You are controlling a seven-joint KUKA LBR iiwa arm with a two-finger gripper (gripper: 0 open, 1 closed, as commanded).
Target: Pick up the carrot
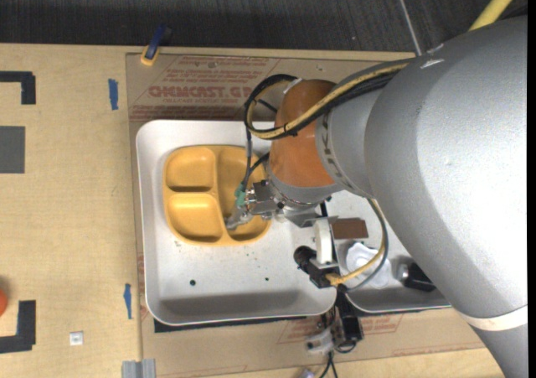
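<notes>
The pincer [239, 214] hung low over the yellow plate [191, 192], at about four o'clock on it, on the ridge between the lower left well and the long right well. It was small, dark and partly in the wrist's shadow, so whether it stood wide or narrow could not be told, nor whether anything lay in it. Where the carrot lay could not be told either; the wrist and its cables hid the plate's three o'clock side.

The plate had three wells, two stacked on its nine o'clock side and one long one towards three o'clock. It sat in the upper half of the left bin [151, 200], near the twelve o'clock wall. The bin floor towards six o'clock was bare white apart from two dark specks [193, 282].

The arm [452, 167] covered most of the right bin [394, 306]; only a strip of its six o'clock rim showed. Three things could be made out there: a brown block [348, 228], a crumpled white piece [362, 251] and a dark object [416, 277] half under the arm.

Both bins rested on a cardboard sheet [209, 83]. At nine o'clock, two strips of blue tape [113, 93] marked the bench, and a small orange-red thing [2, 302] was cut off by the frame's edge.
</notes>
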